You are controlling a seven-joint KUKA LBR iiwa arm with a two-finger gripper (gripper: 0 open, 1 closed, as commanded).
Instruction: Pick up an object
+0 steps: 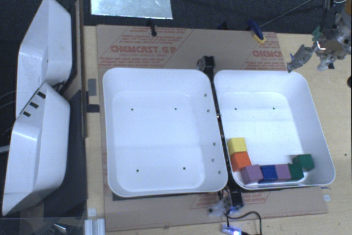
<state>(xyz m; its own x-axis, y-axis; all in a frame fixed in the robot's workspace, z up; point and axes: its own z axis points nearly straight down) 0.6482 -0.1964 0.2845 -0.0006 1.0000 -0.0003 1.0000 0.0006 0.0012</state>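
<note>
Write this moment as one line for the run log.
gripper: above right bin's far right corner, nothing held | blocks: yellow block, orange block, others along near wall | pick: not begun

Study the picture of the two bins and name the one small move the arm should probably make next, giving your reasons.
Probably swing the gripper inward and forward, toward the near edge of the right bin. It sits outside that bin's far right corner, away from everything. All the blocks lie along the near edge; the yellow block at the row's end looks the most exposed target.
</note>
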